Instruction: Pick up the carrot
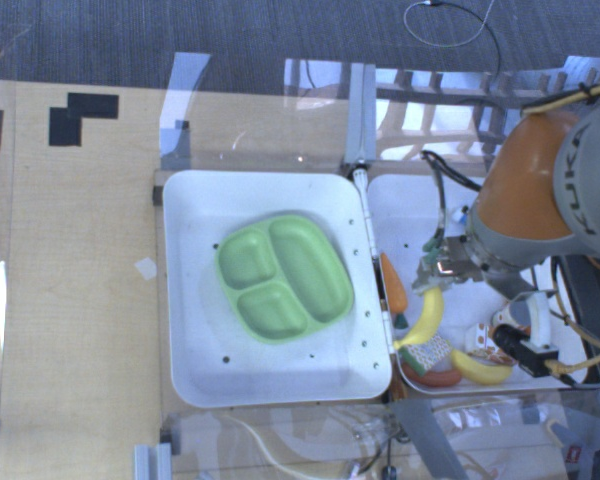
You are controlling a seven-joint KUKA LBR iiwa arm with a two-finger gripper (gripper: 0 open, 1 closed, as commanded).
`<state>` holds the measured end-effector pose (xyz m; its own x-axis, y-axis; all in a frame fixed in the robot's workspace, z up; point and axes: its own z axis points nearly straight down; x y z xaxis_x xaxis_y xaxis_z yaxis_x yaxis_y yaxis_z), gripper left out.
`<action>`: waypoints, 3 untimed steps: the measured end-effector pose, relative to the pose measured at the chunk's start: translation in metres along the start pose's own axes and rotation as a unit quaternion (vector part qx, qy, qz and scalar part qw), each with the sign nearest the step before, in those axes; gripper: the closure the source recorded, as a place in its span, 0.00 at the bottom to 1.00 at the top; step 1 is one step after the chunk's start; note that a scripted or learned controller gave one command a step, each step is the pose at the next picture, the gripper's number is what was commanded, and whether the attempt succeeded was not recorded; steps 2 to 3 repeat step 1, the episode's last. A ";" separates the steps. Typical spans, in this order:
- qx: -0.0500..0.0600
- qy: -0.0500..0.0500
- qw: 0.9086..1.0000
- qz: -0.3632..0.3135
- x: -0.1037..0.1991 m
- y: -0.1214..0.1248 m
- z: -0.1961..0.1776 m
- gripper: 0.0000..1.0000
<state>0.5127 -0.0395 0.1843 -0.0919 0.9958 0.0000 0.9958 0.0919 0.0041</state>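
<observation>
Two white bins side by side on the bench. Left bin [190, 268] holds a green divided plate [283, 276] – three compartments, sitting near the bin's middle, turned at a slant.

Right bin [400, 203]: the carrot [392, 281] lies along the left wall, orange, long axis running roughly front to back, just beside the divider between the bins. A yellow banana [426, 316] is just in front-right of it, its upper end close to the carrot's lower end – cannot tell if touching. At the bin's front edge: a second banana [483, 368], a red item [432, 376] partly under the first banana, and a speckled grey-white piece [432, 349] between them.

Arm [540, 183] reaches in from the right, orange band over the right bin's right half. Gripper [443, 263] is low over the bin's middle, right of the carrot and apart from it, just above the first banana's upper end. Finger spread hidden by the wrist body – cannot tell. Nothing seen between the fingers. Black cables [442, 183] trail near the wrist.
</observation>
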 end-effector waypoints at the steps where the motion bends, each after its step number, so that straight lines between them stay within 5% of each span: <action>1: 0.002 0.000 0.978 0.207 0.054 -0.010 -0.009 1.00; 3: 0.002 0.000 0.978 0.207 0.054 -0.010 -0.009 1.00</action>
